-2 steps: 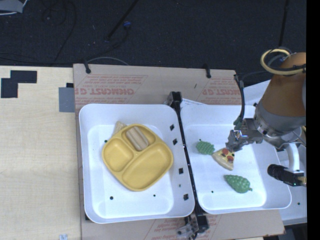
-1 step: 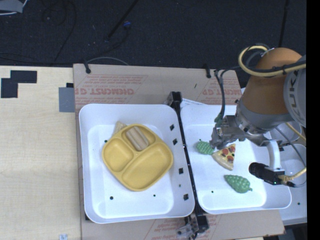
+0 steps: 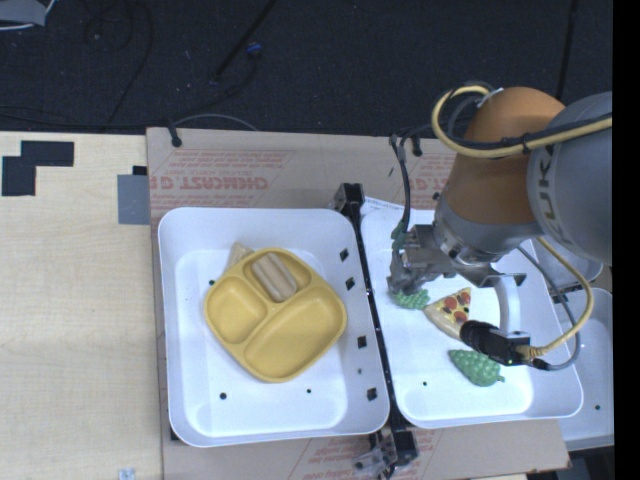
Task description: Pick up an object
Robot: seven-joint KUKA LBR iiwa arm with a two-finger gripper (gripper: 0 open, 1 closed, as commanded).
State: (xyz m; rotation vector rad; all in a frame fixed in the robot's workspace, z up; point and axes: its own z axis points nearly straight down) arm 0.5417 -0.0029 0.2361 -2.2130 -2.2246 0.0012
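My gripper [image 3: 408, 280] hangs low in the right bin [image 3: 560, 403], near its left wall. Directly beneath its tip lies a small green toy [image 3: 410, 298], partly covered by the gripper. A toy pizza slice [image 3: 451, 311] lies just to the right of it. Nearer the bin's front rests a green leafy toy [image 3: 476, 367]. The grey arm with its orange band [image 3: 495, 183] covers the back of this bin.
The left bin [image 3: 190, 398] bears a yellow divided plate [image 3: 300, 343] with a tan ridged piece [image 3: 273, 275] in its back compartment. A black divider [image 3: 365, 308] runs between the bins. A black cable end [image 3: 492, 342] hangs from the arm over the right bin.
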